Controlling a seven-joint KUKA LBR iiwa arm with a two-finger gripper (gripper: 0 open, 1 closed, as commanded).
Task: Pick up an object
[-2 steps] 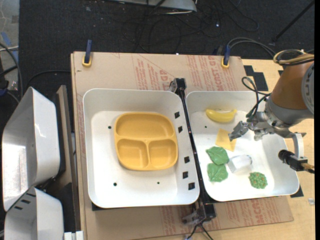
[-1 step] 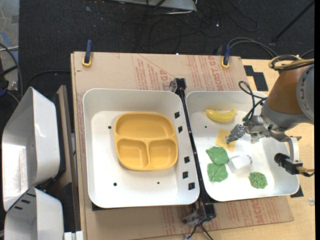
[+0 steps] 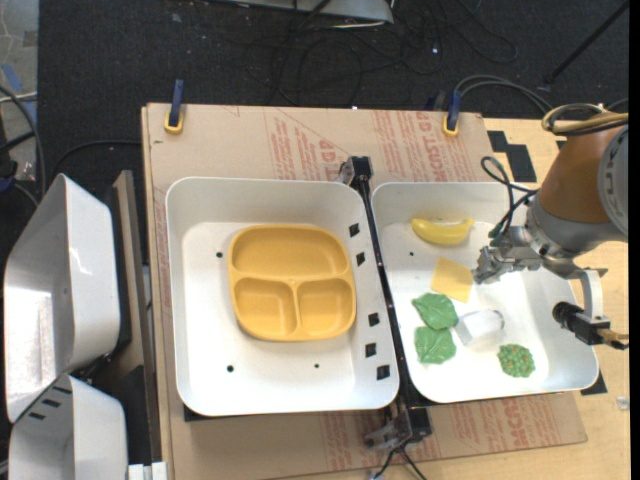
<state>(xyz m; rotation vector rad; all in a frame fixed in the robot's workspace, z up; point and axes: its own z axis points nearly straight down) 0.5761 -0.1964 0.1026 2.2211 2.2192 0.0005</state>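
The claw (image 3: 490, 264) hung beside the cheese (image 3: 452, 279), its grip unreadable; thin, light and floppy, best pinched at an edge.

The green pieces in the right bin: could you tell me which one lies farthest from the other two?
The round, speckled green piece near the right bin's front right corner. The two flat leafy green pieces lie close together, left of the clear cup.

Yellow divided tray (image 3: 293, 281), yellow banana (image 3: 442, 230), pale yellow slice (image 3: 452, 279), 2 green leaves (image 3: 435, 311), white bins (image 3: 190, 268)
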